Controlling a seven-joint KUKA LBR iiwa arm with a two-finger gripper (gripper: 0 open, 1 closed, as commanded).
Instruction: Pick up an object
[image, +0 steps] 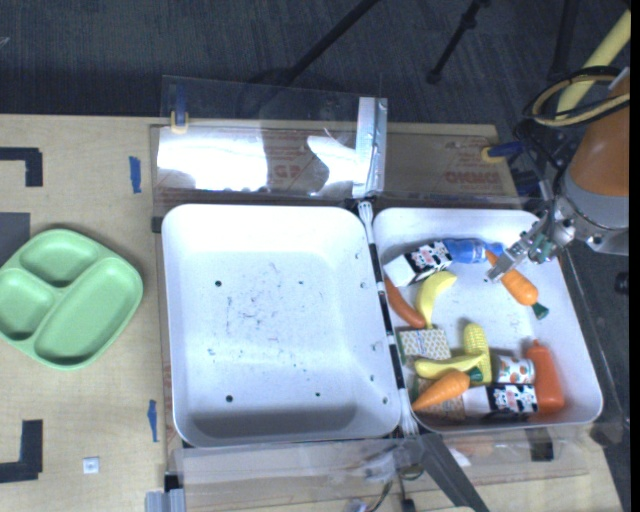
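My end effector (528, 250) hangs over the upper right part of the right bin (590, 385), reaching in from the right. Whether it is open or closed I cannot tell; the view is too blurred at its tip. Just beside it lies a small carrot (520, 288) with a green stub at its lower end; it seems to touch the tip's lower edge, but I cannot see it gripped.

The rest of the things crowd the same bin. A blue bottle (466, 250) lies near the top, just left of my end effector, next to a black-and-white carton (431, 258). Below them a banana (436, 293) curves downward, and a long carrot (404, 303) leans along the bin's left wall. Lower down sit a tan waffle (426, 344), a corn cob (476, 342), a second banana (442, 368) and another carrot (441, 390). At the bottom right an orange bottle (547, 377) stands beside a second carton (514, 385).

The left bin (200, 240) lies beside the right one, their walls touching. On the surface (90, 150) well to the left rests a green tray (66, 296) with three compartments.
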